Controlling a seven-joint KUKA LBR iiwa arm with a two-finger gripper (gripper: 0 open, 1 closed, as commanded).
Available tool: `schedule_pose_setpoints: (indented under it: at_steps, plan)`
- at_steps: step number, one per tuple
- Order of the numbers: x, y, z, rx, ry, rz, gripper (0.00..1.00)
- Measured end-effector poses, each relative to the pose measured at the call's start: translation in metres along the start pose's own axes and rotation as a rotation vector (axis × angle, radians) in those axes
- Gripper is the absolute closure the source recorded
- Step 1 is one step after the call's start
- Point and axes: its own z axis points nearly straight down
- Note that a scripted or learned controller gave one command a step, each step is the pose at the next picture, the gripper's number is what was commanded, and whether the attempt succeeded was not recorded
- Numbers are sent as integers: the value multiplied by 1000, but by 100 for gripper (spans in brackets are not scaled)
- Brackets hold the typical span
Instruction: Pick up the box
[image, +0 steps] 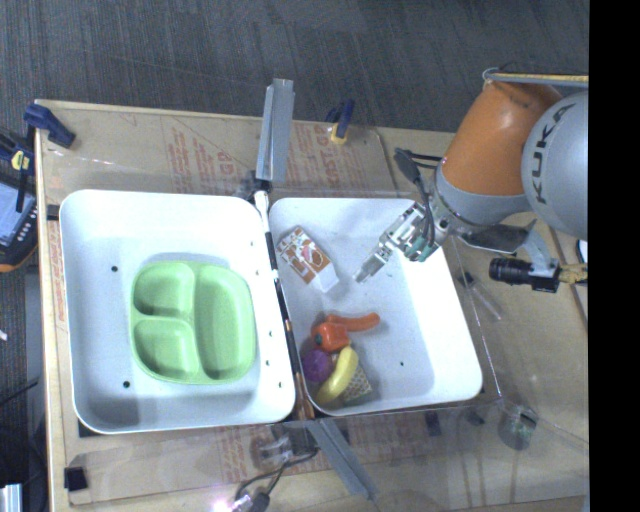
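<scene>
Box (304, 256) lies flat in the right bin (440, 330), upper-left part, close to the wall shared with the left bin (90, 300). Small carton, white and brown-red print, turned at a slant. Likely light and fairly stiff cardboard, smooth faces, may slide or skid if nudged; best taken across its narrow sides, coming from above. Pincer (372, 268) hangs over the same bin to the right of the box, near but apart, nothing between its fingers; whether they are spread or pressed together, cannot tell at this angle. Toy foods, orange carrot (348, 327), yellow banana (341, 371) and a purple piece (316, 364), sit lower in the bin, apart from the box. Green divided plate (193, 322) in the left bin.
</scene>
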Motion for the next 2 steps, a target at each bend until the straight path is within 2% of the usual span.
schedule_pose_setpoints:
  at_steps: [1,2]
  plan:
    - [24,46,107,-7,-8,11,0]
    - [21,46,94,-9,-18,10,100]
